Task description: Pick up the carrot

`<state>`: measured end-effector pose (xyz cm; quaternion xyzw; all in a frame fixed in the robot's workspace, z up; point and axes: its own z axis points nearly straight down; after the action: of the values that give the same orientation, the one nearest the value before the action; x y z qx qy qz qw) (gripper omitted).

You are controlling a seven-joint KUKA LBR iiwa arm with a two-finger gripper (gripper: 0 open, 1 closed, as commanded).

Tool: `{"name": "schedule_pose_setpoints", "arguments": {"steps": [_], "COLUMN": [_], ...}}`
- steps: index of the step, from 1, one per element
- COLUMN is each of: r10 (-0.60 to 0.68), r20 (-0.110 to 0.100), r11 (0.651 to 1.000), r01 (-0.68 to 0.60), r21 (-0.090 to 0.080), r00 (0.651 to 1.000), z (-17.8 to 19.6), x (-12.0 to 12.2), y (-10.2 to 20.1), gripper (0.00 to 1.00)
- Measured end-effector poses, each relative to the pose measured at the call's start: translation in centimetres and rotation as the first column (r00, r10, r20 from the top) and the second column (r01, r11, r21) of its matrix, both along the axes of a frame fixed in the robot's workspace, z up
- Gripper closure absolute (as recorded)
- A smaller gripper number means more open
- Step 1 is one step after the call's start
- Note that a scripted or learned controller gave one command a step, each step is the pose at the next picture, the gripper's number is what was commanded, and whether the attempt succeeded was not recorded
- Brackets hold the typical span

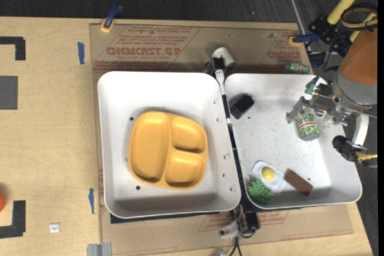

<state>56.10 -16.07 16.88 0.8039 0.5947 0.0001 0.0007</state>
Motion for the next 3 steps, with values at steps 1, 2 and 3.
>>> {"name": "schedule_pose_setpoints", "arguments": {"steps": [1, 2, 3], "r10": [0.323, 0.471, 0.317], "r20": [-0.002, 0.001, 0.001], "r11": [0.947, 0.882, 0.949], "r01": [-0.323, -0.471, -0.317], "r21": [0.003, -0.002, 0.0], "r00": [0.947, 0.882, 0.949], "z": [-8.0, -7.3, -8.3], "x": [-3.2, 3.2, -1.0], "y": [6.3, 1.8, 3.7], "gripper": [0.0, 0.0, 0.0]}}
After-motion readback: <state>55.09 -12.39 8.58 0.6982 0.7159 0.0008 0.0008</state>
